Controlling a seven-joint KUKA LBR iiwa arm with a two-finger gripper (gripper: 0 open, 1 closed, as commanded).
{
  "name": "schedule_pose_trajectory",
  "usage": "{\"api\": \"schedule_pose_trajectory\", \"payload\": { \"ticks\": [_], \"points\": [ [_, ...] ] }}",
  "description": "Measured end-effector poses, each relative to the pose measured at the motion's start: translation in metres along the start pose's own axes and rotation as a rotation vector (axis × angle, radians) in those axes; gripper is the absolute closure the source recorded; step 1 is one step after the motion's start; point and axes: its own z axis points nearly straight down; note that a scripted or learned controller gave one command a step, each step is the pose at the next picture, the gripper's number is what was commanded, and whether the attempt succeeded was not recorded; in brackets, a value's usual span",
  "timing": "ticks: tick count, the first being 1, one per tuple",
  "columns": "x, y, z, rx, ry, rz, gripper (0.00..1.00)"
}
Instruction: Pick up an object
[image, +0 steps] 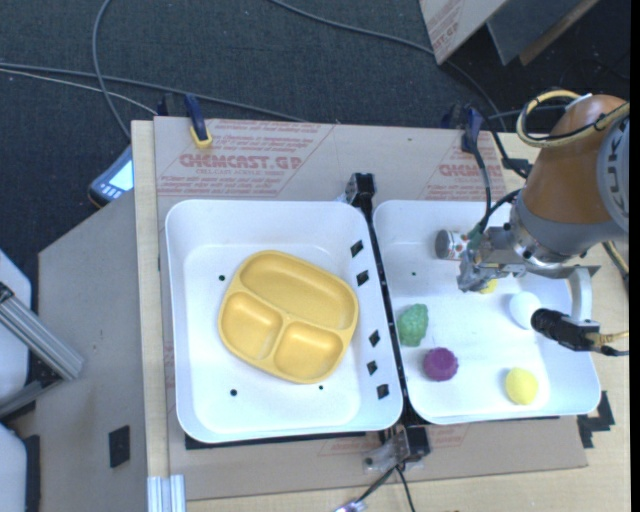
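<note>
The end effector (478, 278) sits low in the right bin (560, 405), over a small yellow object (488, 287), positioned for a grasp; finger state cannot be determined. Green (413, 322), purple (440, 363), yellow (521, 385) and white (522, 307) objects lie loose nearby.

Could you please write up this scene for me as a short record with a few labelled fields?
left bin: holds a yellow divided tray
right bin: holds a green object, purple ball, yellow ball, white object
gripper: low over the right bin's far part
held object: none seen between the fingers
</note>
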Motion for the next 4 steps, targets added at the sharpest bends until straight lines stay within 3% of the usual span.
{"api": "schedule_pose_trajectory", "payload": {
  "ticks": [1,2,4],
  "points": [
    [-0.006,0.008,-0.061,-0.003,-0.001,0.001,1.00],
    [-0.007,0.009,-0.098,-0.001,0.000,0.000,1.00],
    [0.083,0.026,-0.086,0.004,0.002,-0.004,1.00]
  ]
}}
